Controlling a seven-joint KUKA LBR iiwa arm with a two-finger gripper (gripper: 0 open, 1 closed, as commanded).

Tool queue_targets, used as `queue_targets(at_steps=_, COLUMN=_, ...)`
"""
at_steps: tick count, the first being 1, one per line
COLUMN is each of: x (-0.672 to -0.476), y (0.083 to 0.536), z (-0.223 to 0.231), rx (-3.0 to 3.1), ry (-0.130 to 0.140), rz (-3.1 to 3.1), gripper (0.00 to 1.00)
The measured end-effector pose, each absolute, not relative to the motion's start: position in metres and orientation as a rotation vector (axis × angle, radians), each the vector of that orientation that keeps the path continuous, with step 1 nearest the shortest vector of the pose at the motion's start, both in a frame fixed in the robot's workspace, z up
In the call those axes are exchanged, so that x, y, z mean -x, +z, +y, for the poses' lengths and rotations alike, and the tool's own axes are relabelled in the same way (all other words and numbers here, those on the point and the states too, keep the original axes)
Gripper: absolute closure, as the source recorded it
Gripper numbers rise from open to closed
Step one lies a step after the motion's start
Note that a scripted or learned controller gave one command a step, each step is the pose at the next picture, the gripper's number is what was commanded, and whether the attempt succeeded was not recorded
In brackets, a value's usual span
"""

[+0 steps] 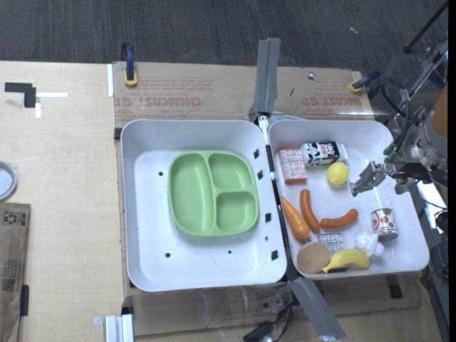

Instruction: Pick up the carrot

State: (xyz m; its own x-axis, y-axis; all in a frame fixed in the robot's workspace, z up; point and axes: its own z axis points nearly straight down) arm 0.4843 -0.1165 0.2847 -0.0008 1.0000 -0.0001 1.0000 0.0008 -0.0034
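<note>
The claw (368,179) hangs open and empty right of the lemon (338,173); the carrot (294,217), lower-left of it, lies untouched.

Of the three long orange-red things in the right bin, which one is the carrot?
The carrot is the leftmost one, orange and tapered, beside the bin's left wall. The two sausages are redder with rounded ends.

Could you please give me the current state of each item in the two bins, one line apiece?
carrot: lying flat by the right bin's left wall, ungrasped
green plate: right side up in the left bin
can: upright
milk carton: on its side
banana: lying flat against a round cookie
gripper: above the right bin, away from the carrot
</note>
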Motion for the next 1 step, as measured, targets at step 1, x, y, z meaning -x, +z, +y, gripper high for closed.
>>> queue_targets(at_steps=1, x=-0.5054, y=0.1526, z=-0.1543, rx=2.007, ry=0.002, rz=-2.414, gripper=0.00)
